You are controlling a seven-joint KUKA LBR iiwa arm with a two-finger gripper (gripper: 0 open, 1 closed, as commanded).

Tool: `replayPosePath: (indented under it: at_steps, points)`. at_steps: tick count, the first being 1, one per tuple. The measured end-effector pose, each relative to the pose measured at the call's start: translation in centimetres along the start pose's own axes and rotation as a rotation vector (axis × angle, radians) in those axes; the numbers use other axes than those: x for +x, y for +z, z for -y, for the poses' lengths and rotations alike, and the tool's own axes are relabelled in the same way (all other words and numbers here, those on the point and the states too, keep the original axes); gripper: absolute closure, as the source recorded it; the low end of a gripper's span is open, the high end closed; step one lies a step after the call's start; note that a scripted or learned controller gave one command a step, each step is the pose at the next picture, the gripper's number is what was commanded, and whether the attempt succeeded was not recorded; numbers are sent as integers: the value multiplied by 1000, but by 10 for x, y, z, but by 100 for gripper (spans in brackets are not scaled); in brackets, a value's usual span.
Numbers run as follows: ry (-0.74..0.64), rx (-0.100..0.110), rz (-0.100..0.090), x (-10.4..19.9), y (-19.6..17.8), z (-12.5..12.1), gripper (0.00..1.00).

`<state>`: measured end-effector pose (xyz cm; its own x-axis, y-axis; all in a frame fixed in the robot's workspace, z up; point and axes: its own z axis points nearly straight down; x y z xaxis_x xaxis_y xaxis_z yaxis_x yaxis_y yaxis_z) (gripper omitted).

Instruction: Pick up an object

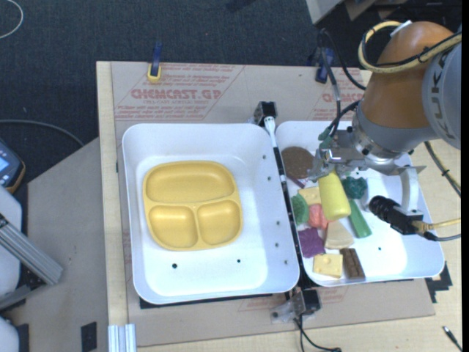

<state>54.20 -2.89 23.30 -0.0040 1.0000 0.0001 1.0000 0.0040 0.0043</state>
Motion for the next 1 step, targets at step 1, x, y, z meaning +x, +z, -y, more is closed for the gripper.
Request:
replayPosePath:
  at_steps: [1]
  points:
    - [5,1,1,-12,-1,-2,100]
